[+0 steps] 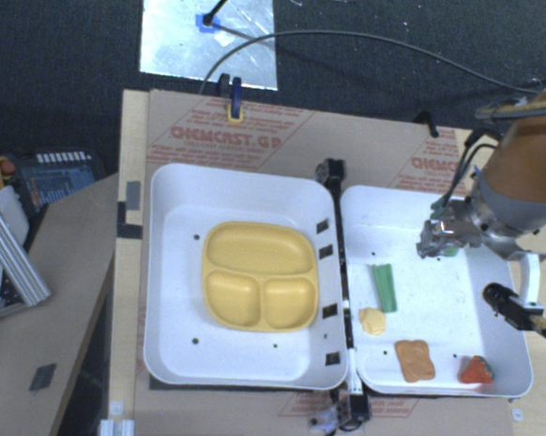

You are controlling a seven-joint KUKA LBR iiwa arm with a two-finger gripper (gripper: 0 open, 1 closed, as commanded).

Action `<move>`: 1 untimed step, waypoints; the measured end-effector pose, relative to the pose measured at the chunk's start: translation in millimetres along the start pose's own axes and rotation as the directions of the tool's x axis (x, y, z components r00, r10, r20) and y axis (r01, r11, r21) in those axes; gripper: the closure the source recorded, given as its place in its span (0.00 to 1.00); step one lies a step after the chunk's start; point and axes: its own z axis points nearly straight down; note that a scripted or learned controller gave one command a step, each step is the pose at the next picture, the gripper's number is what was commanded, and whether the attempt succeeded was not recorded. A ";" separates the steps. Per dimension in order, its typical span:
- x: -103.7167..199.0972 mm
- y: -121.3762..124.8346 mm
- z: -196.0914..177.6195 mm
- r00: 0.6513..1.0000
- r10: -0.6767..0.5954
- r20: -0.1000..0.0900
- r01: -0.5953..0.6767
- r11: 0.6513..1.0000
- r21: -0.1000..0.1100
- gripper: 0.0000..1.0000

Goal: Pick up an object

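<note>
Gripper (pixel 438 237) hangs over the right bin (pixel 511 306) near its far edge; whether it is clenched or released I cannot tell. Green stick (pixel 384 287), yellow lump (pixel 372 320), orange slab (pixel 415 360) and red piece (pixel 475 370) lie toward the near edge. Dropping straight down here would likely catch nothing.

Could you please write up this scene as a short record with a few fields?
left bin: holds a yellow divided tray
right bin: holds a green stick, a pale yellow piece, a tan slice, a red strawberry
gripper: above the right bin's far side, nothing visibly held
nearest item to gripper: green stick
</note>
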 end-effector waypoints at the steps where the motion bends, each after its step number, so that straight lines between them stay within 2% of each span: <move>1: -1.2 1.9 -65.1 1.000 -0.001 0.000 0.001 1.000 -0.001 1.00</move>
